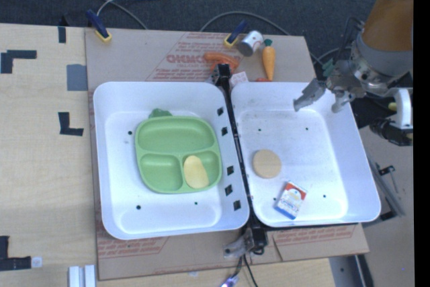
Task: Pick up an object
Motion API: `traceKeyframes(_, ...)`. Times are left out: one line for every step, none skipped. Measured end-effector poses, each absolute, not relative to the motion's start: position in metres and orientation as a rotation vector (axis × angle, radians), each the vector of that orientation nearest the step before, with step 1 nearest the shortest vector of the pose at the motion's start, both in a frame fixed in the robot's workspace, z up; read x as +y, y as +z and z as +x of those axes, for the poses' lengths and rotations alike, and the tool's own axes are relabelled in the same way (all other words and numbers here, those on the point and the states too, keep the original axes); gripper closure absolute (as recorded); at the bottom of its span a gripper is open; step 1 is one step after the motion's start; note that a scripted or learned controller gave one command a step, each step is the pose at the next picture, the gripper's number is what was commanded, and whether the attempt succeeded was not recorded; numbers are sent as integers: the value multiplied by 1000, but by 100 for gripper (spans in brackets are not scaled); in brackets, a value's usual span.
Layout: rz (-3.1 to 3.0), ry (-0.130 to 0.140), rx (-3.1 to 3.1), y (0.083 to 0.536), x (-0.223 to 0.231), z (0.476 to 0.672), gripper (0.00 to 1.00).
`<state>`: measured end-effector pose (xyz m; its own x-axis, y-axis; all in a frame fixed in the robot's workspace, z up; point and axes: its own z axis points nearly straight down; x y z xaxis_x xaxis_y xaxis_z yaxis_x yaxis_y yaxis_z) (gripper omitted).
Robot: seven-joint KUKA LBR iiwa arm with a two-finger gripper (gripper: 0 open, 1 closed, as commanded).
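Small box [291, 200] lies tilted, long axis diagonal; tool [324, 97] spread above right bin [349, 144].

A robotics lab: a taped desk [40, 144] carries two clamped white bins [111, 144], cardboard sheeting [168, 57], loose cables [134, 0] and a mounted robot arm [390, 23].

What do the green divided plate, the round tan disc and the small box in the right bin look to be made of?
Green divided plate: likely moulded plastic, matte, with uniform colour and rounded compartment ridges.
Round tan disc: unclear, maybe a plastic or wooden toy cookie; flat and dull.
Small box: probably printed cardboard, with sharp edges and coloured faces.
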<state>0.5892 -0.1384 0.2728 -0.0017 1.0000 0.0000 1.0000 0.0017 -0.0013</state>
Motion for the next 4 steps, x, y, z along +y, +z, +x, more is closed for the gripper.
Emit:
traceKeyframes(-2219,3,-2219,162,-100,526,0)
traceKeyframes(-2219,3,-2219,101,-111,488,0)
traceKeyframes(-2224,1,-2221,163,-182,484,0)
traceKeyframes(-2218,2,-2220,117,-126,483,0)
